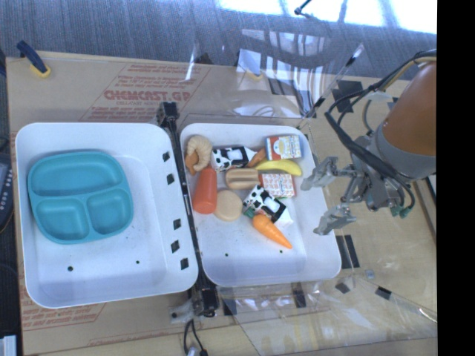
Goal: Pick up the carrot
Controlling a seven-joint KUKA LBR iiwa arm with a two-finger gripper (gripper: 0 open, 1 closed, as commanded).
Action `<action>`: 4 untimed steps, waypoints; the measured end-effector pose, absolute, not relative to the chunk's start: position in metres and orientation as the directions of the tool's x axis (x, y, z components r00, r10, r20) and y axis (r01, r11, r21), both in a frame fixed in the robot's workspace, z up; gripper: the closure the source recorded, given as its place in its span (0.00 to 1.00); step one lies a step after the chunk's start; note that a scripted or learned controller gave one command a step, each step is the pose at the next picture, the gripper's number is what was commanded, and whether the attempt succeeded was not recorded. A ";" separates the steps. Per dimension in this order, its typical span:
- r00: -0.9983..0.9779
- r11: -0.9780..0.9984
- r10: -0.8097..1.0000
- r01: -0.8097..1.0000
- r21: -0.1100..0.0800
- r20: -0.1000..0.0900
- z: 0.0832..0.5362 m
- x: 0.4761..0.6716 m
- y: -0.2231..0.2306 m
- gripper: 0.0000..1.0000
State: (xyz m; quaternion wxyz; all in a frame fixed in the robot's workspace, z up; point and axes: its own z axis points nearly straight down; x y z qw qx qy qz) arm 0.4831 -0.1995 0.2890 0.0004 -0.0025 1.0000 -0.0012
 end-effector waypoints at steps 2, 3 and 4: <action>-0.979 0.979 0.203 0.203 -0.002 -0.028 0.114 0.545 -0.208 0.00; -0.970 0.971 0.237 0.238 -0.009 -0.058 0.111 0.526 -0.181 0.00; -0.917 0.918 0.396 0.396 0.009 -0.041 0.109 0.552 -0.208 0.00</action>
